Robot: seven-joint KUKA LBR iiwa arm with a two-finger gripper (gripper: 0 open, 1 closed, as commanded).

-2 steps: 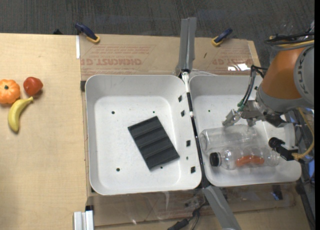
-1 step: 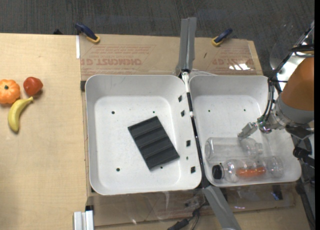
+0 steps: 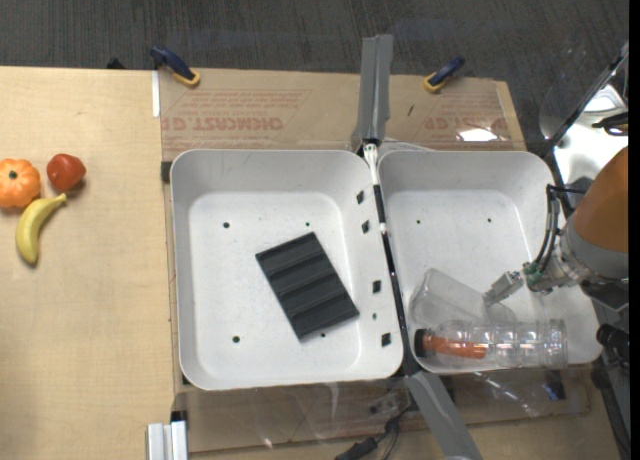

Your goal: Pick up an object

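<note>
Nearest the camera, a clear bottle [image 3: 495, 342] lies on its side along the front wall of the right bin [image 3: 455, 183], orange at its left end. Just behind it, touching or nearly so, sits a clear cup [image 3: 448, 298], tipped over. Both rest on the bin floor, so nothing is lifted yet, by the look of it.

Over in the left bin [image 3: 200, 278], a dark ribbed block [image 3: 306, 285] lies flat and slanted near the middle, well apart from the arm.

Now the gripper [image 3: 508, 285]: it reaches in from the right, low over the right bin, just above the bottle and beside the cup. Whether the fingers are apart or together, I cannot tell; they are too small and pale against the bin. Nothing is seen clamped between them.

So my call: the approach is made, the grasp is not. What is left is closing on the bottle or the cup and raising it clear.

Farther back, on the worktop [image 3: 90, 348] at left, a banana [image 3: 35, 228], an orange [image 3: 17, 183] and a red apple [image 3: 66, 172] sit together. Two clamps [image 3: 175, 65] hold cardboard at the far edge.
</note>
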